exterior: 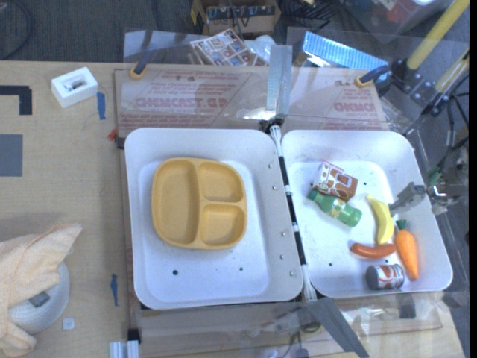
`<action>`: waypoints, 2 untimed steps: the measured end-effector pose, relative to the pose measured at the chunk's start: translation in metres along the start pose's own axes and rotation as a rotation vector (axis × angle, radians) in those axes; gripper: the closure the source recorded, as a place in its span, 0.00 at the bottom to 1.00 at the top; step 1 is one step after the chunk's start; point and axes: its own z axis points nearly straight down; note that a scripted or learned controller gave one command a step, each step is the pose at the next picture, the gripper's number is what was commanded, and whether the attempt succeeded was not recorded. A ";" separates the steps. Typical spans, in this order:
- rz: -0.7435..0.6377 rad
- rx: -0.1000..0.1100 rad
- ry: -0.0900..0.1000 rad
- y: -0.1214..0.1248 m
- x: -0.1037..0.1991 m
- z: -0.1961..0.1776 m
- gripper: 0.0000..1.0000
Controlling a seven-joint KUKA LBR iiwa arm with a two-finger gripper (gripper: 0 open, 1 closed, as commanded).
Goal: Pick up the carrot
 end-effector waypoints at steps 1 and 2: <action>0.245 0.005 0.006 -0.014 -0.037 0.098 0.00; 0.375 -0.002 0.018 -0.008 -0.021 0.149 0.00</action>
